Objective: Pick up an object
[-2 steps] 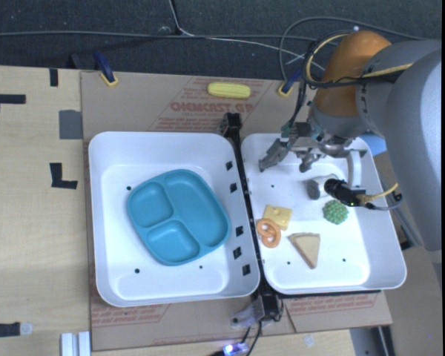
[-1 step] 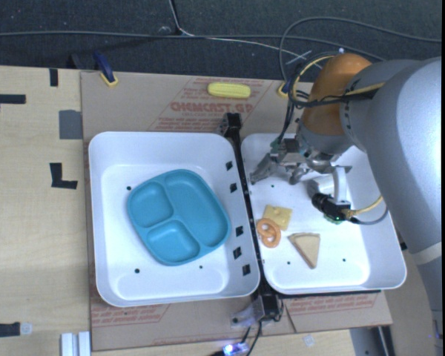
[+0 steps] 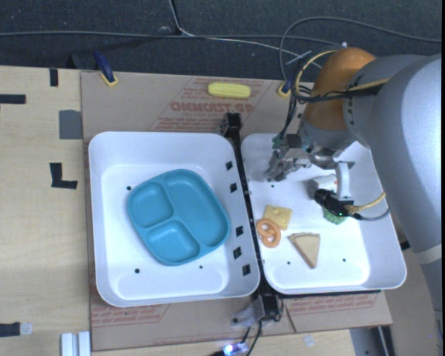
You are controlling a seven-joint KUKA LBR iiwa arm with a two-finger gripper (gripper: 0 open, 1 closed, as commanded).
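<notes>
Candidate objects: three small food-like pieces lie in the right bin [image 3: 386, 273], toward its 7 o'clock area: a yellow block [image 3: 277, 215], an orange pretzel-shaped ring [image 3: 268, 233] touching the block's lower left edge, and a tan wedge [image 3: 306, 248] just beside them at their 4 o'clock.
Other candidate: a blue divided plate [image 3: 178, 215] lies in the middle of the left bin [image 3: 104, 154], well apart from the arm.
Outside the bins: a yellow banana-like piece [image 3: 228, 90] rests on the cardboard sheet [image 3: 133, 102], at 12 o'clock from the divider between the bins.
Gripper: the gripper [image 3: 278, 165] hangs over the right bin's 10 o'clock corner, at 12 o'clock from the yellow block and apart from it.
Fingers: they point down toward the bin floor; I cannot tell whether they are spread or closed, and nothing is visible between them.
Step in hand: by my reading this is the approach, with no object grasped yet.
Next move: the nearest target looks like the yellow block; reaching it calls for travel toward 6 o'clock, then a descent.
Care needed: the ring touches the block, so a closing grip may nudge or catch both.
</notes>
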